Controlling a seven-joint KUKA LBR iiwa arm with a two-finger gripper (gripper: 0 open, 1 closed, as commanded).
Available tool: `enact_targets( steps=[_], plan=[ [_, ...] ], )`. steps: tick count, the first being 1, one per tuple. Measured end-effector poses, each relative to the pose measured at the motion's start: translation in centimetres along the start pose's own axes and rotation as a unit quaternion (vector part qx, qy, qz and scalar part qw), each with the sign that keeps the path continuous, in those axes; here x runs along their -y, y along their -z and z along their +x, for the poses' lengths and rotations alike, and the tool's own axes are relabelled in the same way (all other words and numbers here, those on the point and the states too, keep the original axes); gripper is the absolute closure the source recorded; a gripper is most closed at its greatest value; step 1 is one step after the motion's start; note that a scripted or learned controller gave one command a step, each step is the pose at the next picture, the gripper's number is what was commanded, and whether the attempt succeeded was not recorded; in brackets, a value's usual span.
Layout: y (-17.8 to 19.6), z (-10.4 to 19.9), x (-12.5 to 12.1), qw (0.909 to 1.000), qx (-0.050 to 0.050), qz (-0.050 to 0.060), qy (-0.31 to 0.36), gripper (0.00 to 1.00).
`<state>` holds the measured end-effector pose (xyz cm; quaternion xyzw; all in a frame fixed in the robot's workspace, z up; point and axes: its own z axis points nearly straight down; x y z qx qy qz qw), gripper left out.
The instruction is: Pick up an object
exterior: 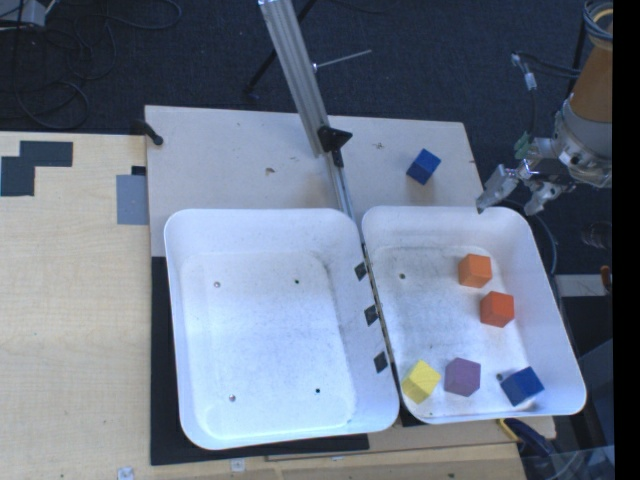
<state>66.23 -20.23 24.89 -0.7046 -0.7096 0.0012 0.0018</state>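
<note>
Orange cube (475,269): in the right bin (395,230), upper right part, resting flat on the floor.
Red cube (497,309): just below the orange cube, near it but apart, close to the bin's right wall.
Purple cube (462,376): near the bin's front edge, between the yellow and the dark blue cube.
Yellow cube (421,380): front left corner of the right bin, just beside the purple cube, turned at an angle.
Dark blue cube (521,385): front right corner of the right bin, close to the rim.
Blue cube (423,165): outside both bins, on the board (230,158) behind the right bin, well apart from the others.
Gripper (512,190): above the right bin's far right corner, at or just outside the rim; fingers spread apart, nothing between them. Well apart from every cube.
Arm (590,98): enters from the right, orange band visible above the wrist.
Left bin (185,238): white, side by side with the right bin, the rims touching along the middle; small dark clips sit on the shared edge.
Rail (300,78): grey metal post, slanting from the top of the view down to the gap between the bins.
Bench (70,308): light wood to the left of the bins, with dark patches near its upper left.
</note>
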Motion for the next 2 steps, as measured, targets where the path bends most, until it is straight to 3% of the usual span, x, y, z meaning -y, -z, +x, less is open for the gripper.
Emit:
enact_targets(
  steps=[1, 2],
  plan=[
    [-11.6, -0.6, 2.1, 1.0, -0.001, 0.003, -0.003, 0.0],
    [-3.6, -0.1, 4.3, 1.0, 0.001, -0.005, -0.005, 0.0]
  ],
)
